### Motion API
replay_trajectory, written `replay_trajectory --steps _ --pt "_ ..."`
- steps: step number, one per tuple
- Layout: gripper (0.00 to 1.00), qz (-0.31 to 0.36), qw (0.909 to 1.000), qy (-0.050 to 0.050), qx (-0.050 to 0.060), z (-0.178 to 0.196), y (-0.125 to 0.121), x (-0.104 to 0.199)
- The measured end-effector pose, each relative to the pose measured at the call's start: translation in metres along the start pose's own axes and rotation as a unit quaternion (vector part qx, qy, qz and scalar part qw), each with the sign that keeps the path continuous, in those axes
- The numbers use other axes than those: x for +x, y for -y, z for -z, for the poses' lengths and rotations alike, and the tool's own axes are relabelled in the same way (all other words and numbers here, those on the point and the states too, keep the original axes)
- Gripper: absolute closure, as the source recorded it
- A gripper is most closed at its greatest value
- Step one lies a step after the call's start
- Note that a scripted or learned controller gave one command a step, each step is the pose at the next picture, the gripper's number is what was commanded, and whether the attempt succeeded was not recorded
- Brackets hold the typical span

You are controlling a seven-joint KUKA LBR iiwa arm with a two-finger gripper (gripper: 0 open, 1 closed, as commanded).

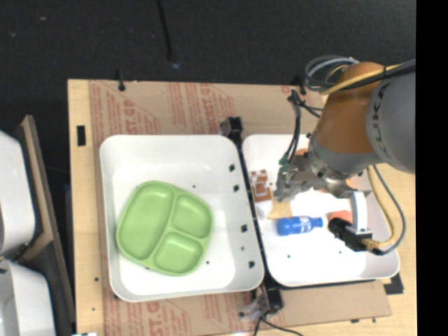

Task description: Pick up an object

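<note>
In the right bin lies a small blue bottle with a white cap, on its side. Just above it sits a tan, wedge-shaped piece, and a brown and white item lies by the bin's left wall. An orange-red object shows to the right of the bottle. My gripper hangs low over the bin's upper left part, right above the tan piece and the bottle. The wrist hides the fingertips. A green divided plate rests in the left bin.
A black divider runs between the two bins. A black and orange cable fitting trails across the right bin's right side. The grey arm and its orange band cover the bin's upper right corner.
</note>
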State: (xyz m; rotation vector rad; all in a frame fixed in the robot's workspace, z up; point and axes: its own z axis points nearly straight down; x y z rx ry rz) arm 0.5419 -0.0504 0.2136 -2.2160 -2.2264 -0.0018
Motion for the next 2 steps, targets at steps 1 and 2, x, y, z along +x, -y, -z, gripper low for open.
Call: replay_trajectory --steps 1,2 --pt "1.0 0.0 1.0 0.0 -0.001 0.014 0.002 0.055" --pt "1.0 0.0 1.0 0.0 0.0 0.023 0.004 0.115"
